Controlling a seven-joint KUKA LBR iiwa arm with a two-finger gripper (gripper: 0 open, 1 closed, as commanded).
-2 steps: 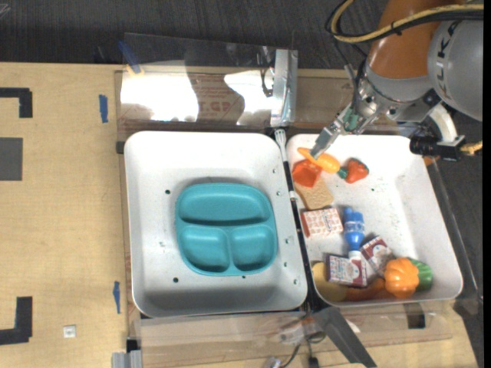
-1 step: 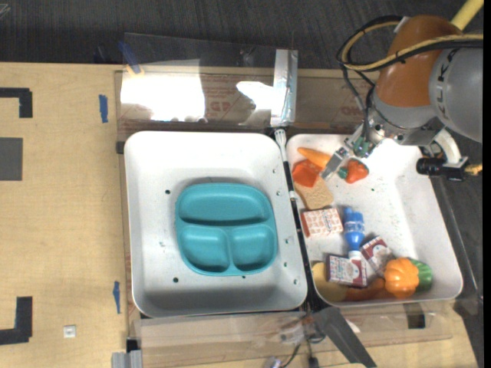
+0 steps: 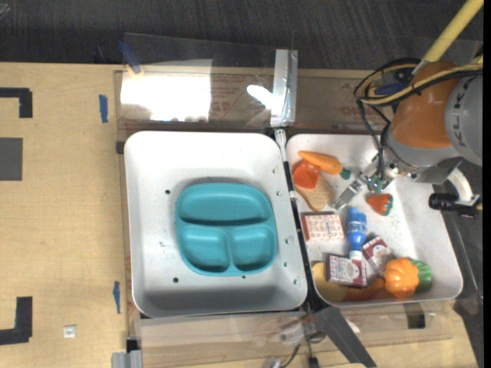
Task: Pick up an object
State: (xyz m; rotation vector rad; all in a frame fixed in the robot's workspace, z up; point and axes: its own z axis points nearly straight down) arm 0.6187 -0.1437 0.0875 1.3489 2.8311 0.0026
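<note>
The tabletop (image 3: 54, 228) is light brown wood with a few black marks and small blue tape bits on it. Behind it, at the far side, the floor (image 3: 230, 6) is dark grey. A clear shiny sheet (image 3: 199, 90) stands at the far edge of the bins.

There are two white bins side by side. The left bin (image 3: 149, 167) holds one teal plate (image 3: 225, 227) with three parts in it. The right bin (image 3: 437, 251) holds a pile of toy food. I count one orange carrot (image 3: 322, 162), one red-orange cup (image 3: 305, 176), one tan bread piece (image 3: 321, 195), one blue bottle (image 3: 356, 229), one small red strawberry (image 3: 379, 202), one orange pumpkin (image 3: 402, 277) with a green bit beside it, and three little boxes (image 3: 322, 226) with red and white print. Something yellow and brown peeks out under the near boxes, but I cannot tell what it is.

The grey arm (image 3: 430, 121) with its orange band comes in from the right, over the far part of the right bin. The gripper (image 3: 360, 184) points down and left. Its thin silver fingers (image 3: 347, 195) sit close together, with nothing between them. Their tips are just beside the bread piece, and the strawberry lies just to their right. The carrot and cup are a bit farther away, at the far left of the right bin.
</note>
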